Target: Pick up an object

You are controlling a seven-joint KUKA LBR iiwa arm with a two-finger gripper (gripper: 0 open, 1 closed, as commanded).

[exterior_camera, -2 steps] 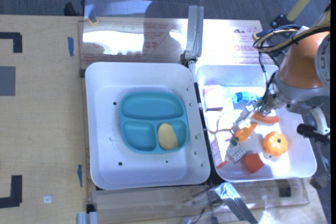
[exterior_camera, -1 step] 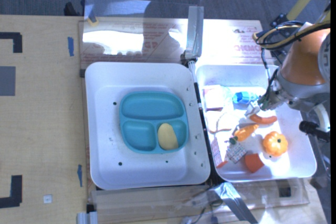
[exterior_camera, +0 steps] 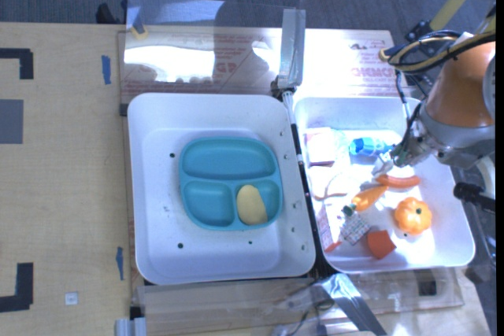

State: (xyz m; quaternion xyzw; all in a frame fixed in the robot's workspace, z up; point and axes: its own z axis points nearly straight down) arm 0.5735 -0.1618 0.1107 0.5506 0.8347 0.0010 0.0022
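The right bin holds a jumble of small things. An orange-red sausage lies near its middle, with an orange carrot just left of it. An orange pumpkin and a red block sit toward the front. A blue object and a pink-and-white packet lie at the back. My gripper hangs low over the right bin, just above the sausage and right of the blue object. Nothing shows as held by it.
The left bin carries a teal divided plate with a yellow oval object in its front right compartment. A small checkered item lies by the red block. Cables hang behind the arm at the right.
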